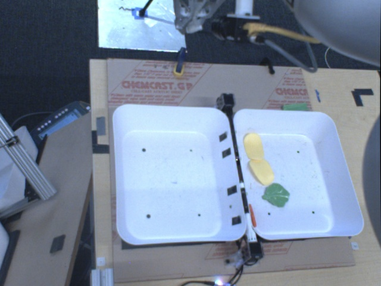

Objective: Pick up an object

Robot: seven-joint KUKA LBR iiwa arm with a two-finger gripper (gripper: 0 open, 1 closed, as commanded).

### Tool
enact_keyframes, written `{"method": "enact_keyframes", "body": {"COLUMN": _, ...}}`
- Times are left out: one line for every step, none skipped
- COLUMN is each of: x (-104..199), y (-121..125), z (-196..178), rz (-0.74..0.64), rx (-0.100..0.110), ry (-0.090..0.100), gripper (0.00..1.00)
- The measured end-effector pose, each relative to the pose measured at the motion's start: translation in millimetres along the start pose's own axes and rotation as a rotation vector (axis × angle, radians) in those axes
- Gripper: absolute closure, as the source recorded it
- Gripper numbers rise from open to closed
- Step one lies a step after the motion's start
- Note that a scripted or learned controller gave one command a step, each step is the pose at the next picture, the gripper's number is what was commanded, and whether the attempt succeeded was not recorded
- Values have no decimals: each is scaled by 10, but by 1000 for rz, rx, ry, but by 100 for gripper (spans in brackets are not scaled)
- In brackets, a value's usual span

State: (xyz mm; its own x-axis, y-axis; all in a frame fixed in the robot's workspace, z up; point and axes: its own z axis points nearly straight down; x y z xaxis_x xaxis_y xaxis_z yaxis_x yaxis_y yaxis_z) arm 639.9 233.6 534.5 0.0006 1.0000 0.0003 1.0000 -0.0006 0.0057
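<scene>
Yellow pieces, 2 of them, and a green piece lie in the right bin, near its left wall. High above, well apart, the gripper hangs beyond both bins; whether it is parted or closed I cannot tell.

From my feed: both white bins, left bin and right bin, look like smooth plastic, slightly glossy. Board under them reads as matt brown cardboard with red print. Desk looks like matt wood. End effector is bare shiny metal. Two yellow pieces and the green piece look like smooth, matt plastic. Aluminium rail at left has a ribbed sheen.
</scene>
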Motion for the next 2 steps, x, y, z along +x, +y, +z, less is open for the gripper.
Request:
{"method": "enact_keyframes", "body": {"x": 9, "y": -504, "z": -14, "rz": -6, "rx": 6, "ry": 1, "gripper": 100}}
{"method": "enact_keyframes", "body": {"x": -79, "y": 309, "z": 6, "rz": 1, "rx": 1, "ry": 0, "gripper": 100}}
